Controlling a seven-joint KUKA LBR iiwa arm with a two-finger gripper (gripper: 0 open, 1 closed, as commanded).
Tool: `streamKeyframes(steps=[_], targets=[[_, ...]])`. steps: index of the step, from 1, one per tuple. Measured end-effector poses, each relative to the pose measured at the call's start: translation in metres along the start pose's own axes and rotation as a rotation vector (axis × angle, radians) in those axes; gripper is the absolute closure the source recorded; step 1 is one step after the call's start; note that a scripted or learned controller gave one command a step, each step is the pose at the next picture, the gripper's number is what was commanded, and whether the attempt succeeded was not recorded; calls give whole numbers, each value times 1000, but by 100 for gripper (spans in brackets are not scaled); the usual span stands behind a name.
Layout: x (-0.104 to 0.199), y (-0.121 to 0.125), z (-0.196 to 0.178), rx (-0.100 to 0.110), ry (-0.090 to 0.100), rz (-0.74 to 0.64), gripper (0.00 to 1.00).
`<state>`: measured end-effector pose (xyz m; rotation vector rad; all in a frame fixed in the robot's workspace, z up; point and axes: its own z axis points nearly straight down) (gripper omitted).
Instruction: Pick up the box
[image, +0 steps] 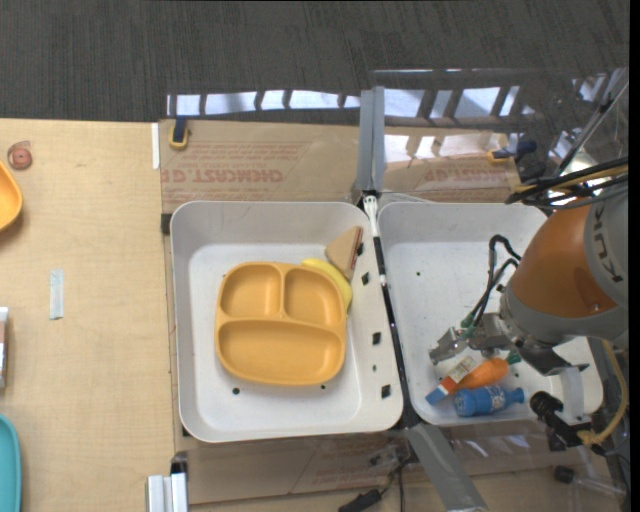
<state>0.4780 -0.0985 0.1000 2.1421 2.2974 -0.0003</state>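
The box (345, 250) is a small tan carton leaning against the right wall of the left bin (200, 330), just beyond the yellow plate's far right corner. My gripper (447, 350) is low in the right bin (420, 250), well to the right of the box and across the divider between the bins. It hovers just over an orange carrot-like toy (487, 373) and a blue bottle (487, 401). I see nothing of the box at the gripper.
An orange-yellow divided plate (282, 323) fills the middle of the left bin, with a yellow item (335, 277) tucked at its far right edge. A small red-and-white piece (450, 381) lies by the carrot. The arm's grey and orange body (570, 270) overhangs the right bin.
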Motion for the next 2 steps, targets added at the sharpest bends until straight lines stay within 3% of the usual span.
streamKeyframes(steps=[1,2], targets=[[3,-2,9,4,1,18,0],[2,-2,1,5,0,19,100]])
